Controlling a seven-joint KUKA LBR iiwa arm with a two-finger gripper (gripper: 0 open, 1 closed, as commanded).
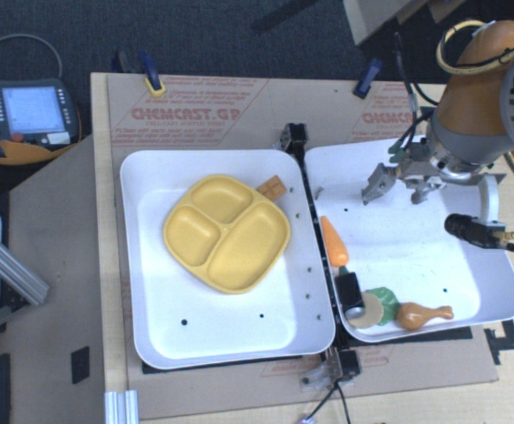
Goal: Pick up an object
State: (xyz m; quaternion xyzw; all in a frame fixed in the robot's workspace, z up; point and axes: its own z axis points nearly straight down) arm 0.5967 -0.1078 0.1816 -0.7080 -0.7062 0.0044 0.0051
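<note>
Brown cardboard covers the table [239, 104], and two white bins sit on it side by side. On the far left a small screen [32, 113] rests off the table. The left bin [151, 263] holds a yellow plate [226, 232] with three parts, and a little brown block [272, 186] touches its top edge. The right bin [416, 254] has an orange carrot [333, 241] by its left wall. Near the front lie a black thing [348, 291], a green thing [382, 300] and a brown toy drumstick [423, 314]. The hand [399, 186] hangs over the back of the right bin, fingers apart, holding nothing.
</note>
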